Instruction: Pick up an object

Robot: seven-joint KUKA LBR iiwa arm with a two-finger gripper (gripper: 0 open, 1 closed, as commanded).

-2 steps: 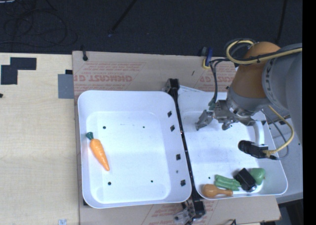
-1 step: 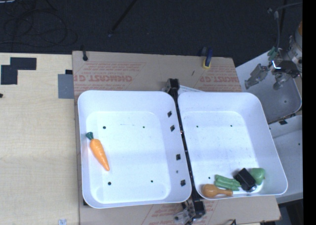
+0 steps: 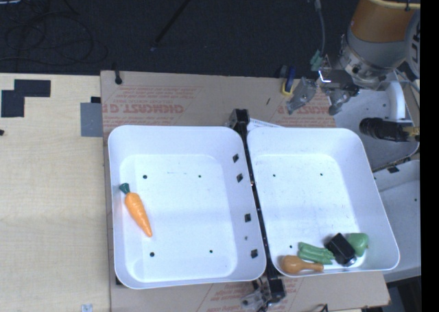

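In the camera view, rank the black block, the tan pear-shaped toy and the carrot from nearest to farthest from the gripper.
From the gripper, above the right bin's far edge:
1. Black block, near right corner of the right bin.
2. Tan pear-shaped toy, by that bin's near wall, a little further left.
3. Carrot, by the left wall of the left bin.

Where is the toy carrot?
The toy carrot lies in the left bin, close to its left wall, leafy end pointing up-left.
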